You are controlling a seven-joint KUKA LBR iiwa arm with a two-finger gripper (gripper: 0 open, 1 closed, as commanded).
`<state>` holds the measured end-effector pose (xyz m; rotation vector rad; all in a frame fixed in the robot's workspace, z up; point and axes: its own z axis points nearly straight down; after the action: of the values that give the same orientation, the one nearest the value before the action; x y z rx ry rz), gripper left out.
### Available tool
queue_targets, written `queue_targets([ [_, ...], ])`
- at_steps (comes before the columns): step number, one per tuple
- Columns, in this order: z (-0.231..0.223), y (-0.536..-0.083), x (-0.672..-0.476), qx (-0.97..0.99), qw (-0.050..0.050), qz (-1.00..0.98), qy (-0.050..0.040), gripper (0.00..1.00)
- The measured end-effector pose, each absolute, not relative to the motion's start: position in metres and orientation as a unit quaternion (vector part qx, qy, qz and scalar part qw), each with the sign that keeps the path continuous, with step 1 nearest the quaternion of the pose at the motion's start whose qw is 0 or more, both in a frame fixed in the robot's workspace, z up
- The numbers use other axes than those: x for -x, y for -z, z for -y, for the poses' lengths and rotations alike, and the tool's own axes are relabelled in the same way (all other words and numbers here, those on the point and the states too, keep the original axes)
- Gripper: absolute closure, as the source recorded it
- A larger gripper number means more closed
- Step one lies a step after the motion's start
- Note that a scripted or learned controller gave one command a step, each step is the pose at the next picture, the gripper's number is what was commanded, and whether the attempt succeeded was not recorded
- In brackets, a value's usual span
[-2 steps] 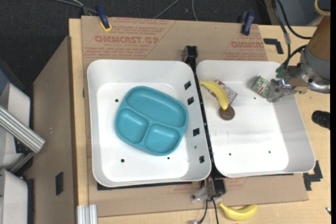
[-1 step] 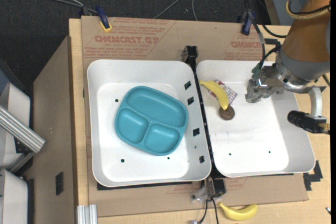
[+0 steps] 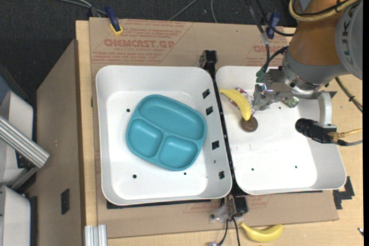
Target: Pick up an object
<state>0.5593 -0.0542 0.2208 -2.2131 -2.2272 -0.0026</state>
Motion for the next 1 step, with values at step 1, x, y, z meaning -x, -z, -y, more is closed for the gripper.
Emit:
queue_targets([
  [1,-0.0059,-0.2301,-0.5694,0.704,0.001,0.710,0.0017,1.00],
])
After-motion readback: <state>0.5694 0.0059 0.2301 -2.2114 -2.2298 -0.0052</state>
